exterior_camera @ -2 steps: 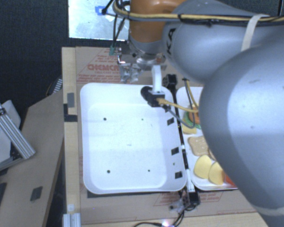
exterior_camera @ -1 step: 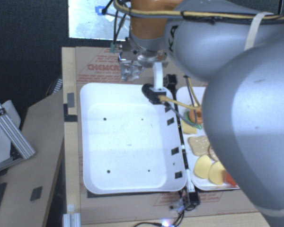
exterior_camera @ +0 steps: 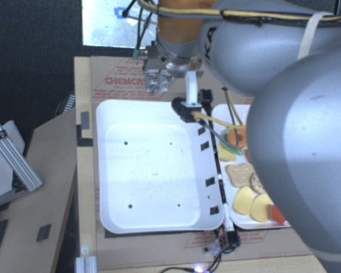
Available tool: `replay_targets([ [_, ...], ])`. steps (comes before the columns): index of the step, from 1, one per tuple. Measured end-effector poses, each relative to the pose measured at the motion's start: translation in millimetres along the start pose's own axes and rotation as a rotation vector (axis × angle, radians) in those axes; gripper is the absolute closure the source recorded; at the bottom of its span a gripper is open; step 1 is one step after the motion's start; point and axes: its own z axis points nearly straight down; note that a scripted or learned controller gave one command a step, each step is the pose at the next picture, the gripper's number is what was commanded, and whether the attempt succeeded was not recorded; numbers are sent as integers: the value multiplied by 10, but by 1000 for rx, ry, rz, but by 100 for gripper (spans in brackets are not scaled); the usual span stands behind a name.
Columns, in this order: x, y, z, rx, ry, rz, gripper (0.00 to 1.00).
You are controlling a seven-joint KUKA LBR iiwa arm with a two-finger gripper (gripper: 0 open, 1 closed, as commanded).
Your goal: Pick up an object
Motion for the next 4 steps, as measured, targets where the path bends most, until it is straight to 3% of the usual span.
replay_targets([
  [4,14,29,-443,-10,-2,-16,100],
])
